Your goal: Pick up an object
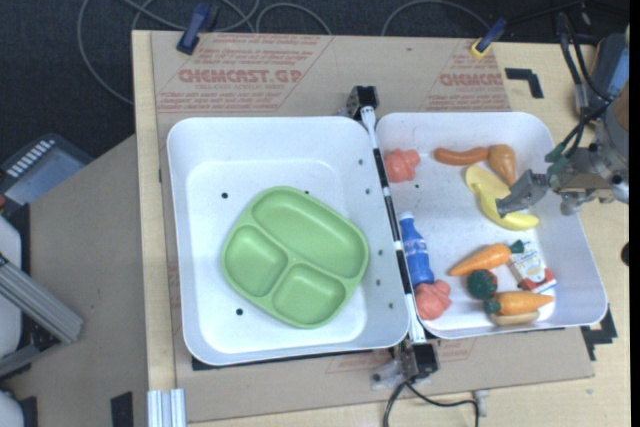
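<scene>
A green divided plate [294, 257] is seen filling the middle of the left bin [190, 155], while small toy foods are scattered across the right bin [450, 125]: a blue bottle [414, 253] along its left edge, carrots [481, 258] toward the near right corner, and a yellow banana [494, 198] right of centre. The gripper [520, 194] is held at the banana's right end (whether it is clenched or released cannot be told from this angle). The banana is judged light, stiff and smooth plastic, likely to slip, and best taken across its narrow curved middle. Little open room is left between it and the right edge, though bare floor lies toward the bin's middle.
</scene>
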You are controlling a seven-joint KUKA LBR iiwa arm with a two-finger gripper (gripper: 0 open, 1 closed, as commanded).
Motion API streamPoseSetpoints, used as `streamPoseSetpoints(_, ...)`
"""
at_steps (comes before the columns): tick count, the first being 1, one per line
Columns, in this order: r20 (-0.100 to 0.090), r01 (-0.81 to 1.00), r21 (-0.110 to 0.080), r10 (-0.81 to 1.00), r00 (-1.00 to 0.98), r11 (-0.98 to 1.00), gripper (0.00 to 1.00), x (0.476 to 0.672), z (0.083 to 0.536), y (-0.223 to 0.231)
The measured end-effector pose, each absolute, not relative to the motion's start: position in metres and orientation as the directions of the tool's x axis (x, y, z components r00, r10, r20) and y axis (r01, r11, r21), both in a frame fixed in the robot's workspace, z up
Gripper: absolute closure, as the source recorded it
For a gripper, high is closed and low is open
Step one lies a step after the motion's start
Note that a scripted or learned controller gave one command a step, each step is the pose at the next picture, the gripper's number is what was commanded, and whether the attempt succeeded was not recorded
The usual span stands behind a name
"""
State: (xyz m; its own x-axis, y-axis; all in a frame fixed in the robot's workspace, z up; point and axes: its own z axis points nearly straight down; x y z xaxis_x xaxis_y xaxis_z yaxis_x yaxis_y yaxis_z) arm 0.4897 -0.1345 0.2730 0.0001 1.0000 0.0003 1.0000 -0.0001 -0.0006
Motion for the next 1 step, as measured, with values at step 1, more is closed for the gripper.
streamPoseSetpoints(1,0.000,1.000,-0.001,1.000,0.001,-0.001,0.00,0.4788,0.1891,-0.1659)
